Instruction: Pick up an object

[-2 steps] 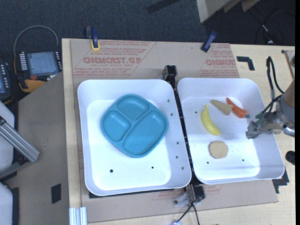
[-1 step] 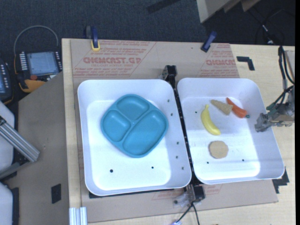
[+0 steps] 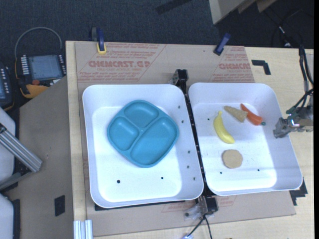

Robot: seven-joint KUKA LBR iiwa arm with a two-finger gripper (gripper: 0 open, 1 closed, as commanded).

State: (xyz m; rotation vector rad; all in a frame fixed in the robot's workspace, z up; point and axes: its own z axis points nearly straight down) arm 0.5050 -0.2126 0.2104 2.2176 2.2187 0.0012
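Gripper (image 3: 285, 127) hangs at the right bin's (image 3: 284, 180) right wall, too small and blurred to tell its state; nothing visibly held. Nearest is the carrot (image 3: 251, 115), just inward toward the bin's far edge, long axis slanting away from the tool. Beside it lies a tan wedge (image 3: 235, 113), then the banana (image 3: 223, 128); the round cookie (image 3: 232, 159) sits nearer the front edge.

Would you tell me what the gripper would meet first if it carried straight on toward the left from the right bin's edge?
Probably the carrot: it lies nearest to the gripper, just left and slightly up, though height above the right bin is unclear.
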